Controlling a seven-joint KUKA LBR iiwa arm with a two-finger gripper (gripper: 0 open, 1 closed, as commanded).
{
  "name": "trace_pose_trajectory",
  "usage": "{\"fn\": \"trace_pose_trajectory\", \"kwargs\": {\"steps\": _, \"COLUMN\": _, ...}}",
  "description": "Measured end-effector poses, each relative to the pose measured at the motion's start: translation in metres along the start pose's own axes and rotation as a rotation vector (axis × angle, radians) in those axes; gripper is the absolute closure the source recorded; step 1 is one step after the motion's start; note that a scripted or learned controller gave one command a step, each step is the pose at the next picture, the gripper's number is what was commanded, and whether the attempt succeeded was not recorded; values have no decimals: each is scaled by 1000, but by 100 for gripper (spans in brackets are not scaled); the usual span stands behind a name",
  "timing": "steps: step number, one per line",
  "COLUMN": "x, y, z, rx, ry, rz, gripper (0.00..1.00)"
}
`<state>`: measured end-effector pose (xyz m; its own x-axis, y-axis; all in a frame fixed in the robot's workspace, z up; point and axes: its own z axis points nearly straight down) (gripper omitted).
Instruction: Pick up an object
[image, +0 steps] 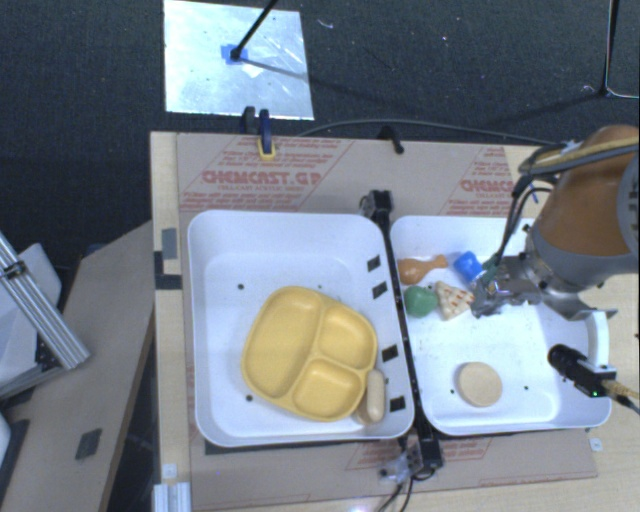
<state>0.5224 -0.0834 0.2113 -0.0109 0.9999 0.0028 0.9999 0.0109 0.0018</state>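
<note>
- Hovering low over the right bin (500, 405), the arm (590, 225) is reaching in from the right, with the gripper (487, 295) sitting right at a little cluster of toy food.
- Looking like the approach/grasp step to me, not the lift yet. Nothing is visibly hanging between the jaws.
- Honestly can't tell if the jaws are open or closed, that part is too dark and small.
- Closest candidate is the pizza slice (453, 299), just beside the gripper's left, touching or nearly touching the green piece (421, 300). The blue block (468, 265) and drumstick (421, 267) are lying just above them.
- A round cookie (479, 384) is sitting apart, nearer the front of the same bin.
- Left bin (215, 400) is holding a yellow tray (310, 352) with a bread roll (375, 395) against its edge.
- Next move, I'm guessing: settling on one item, closing cleanly on it without snagging neighbours, then lifting straight up.
</note>
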Motion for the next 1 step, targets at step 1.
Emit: {"fn": "trace_pose_trajectory", "kwargs": {"steps": 1, "x": 54, "y": -4, "z": 6, "rx": 1, "ry": -1, "rz": 1, "gripper": 100}}
